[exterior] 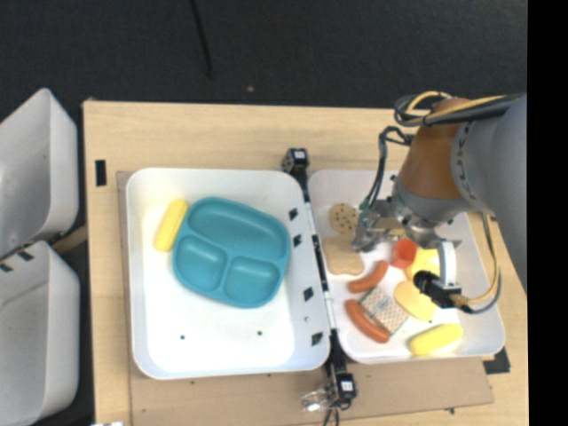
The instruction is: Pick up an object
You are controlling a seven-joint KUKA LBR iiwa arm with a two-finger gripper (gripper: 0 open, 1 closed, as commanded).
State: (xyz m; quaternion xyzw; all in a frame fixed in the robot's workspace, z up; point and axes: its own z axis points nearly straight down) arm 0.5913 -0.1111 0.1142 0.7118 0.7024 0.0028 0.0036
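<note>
The hand point(373, 229) hung low over the right bin point(479, 340), whether clenched I couldn't tell, apparently mid-reach; the cookie point(343, 217) at its nine o'clock seemed likeliest, needing a clean descent.

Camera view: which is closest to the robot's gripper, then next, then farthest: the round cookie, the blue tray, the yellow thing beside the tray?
From the gripper:
1. Round cookie, just to its left in the right bin.
2. Blue tray, in the middle of the left bin.
3. Yellow thing, at the tray's far left side.
</note>
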